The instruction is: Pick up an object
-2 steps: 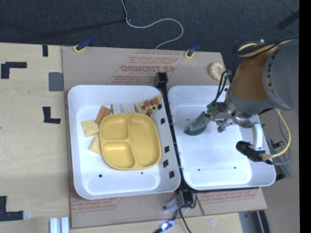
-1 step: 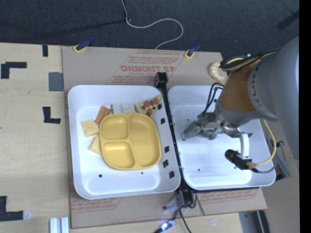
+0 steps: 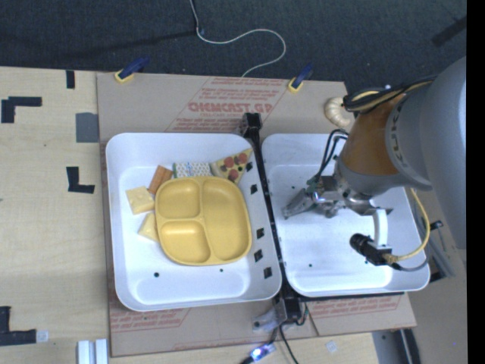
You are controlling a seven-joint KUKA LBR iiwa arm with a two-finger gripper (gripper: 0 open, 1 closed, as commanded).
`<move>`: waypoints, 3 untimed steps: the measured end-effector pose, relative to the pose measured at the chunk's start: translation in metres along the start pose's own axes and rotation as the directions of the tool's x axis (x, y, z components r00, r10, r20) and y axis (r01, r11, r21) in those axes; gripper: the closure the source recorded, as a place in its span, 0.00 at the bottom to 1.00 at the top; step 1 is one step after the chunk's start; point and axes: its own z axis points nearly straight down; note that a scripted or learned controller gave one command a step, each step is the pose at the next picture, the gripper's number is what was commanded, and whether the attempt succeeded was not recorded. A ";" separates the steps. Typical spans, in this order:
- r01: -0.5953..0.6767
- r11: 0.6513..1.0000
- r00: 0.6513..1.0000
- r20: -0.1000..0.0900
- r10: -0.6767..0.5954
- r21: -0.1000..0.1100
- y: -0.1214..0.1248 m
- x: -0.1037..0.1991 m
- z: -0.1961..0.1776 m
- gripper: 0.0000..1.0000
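My gripper (image 3: pixel 301 196) hangs low over the left part of the right bin (image 3: pixel 341 275), pointing toward the divider between the bins. It stands open, and only bare white bin floor shows between its fingers. The objects lie in the left bin (image 3: pixel 189 290): a yellow divided plate (image 3: pixel 203 220), a pale yellow cheese-like square (image 3: pixel 139 200), an orange-brown cracker (image 3: pixel 159 178), a pizza-like slice (image 3: pixel 234 164) and a speckled flat piece (image 3: pixel 191 170). Another pale slice (image 3: pixel 148 229) peeks out from under the plate's left edge. All of them lie apart from the gripper.
The grey arm with its orange band (image 3: pixel 371 139) covers the upper right of the right bin. A black cable clip and yellow wire (image 3: pixel 375 250) hang near the bin's right side. Black clamps (image 3: pixel 261 203) line the divider. Both bins rest on cardboard (image 3: pixel 227 101).
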 end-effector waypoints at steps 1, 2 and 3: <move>0.000 1.000 1.000 0.001 0.000 -0.001 0.000 0.000 -0.010 1.00; 0.000 1.000 1.000 0.000 0.000 -0.004 -0.002 0.000 -0.073 1.00; 0.000 1.000 1.000 0.000 0.000 -0.003 0.002 -0.005 -0.117 1.00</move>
